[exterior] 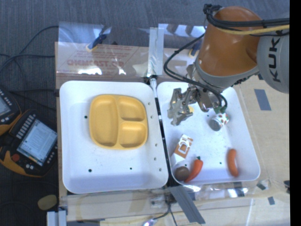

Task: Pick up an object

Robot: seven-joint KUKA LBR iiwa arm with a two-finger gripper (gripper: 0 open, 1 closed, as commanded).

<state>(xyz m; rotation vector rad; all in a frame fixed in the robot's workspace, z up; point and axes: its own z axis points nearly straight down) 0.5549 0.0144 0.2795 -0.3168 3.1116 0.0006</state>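
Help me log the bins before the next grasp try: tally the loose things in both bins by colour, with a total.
Yellow: 1, the divided tray
Orange: 2, the carrot and the sausage
Brown: 1, the round piece
White with print: 2, the carton and the small cup
Total: 6

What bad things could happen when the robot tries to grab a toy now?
The claw sits in the right bin, near the wall between the bins, and it looks apart from any toy. If it closes there, it may grab only air. The carrot, the brown ball and the small carton huddle together, so a grab there could pinch two things or knock one aside. The sausage lies close to the bin's edge, which is hard to reach.
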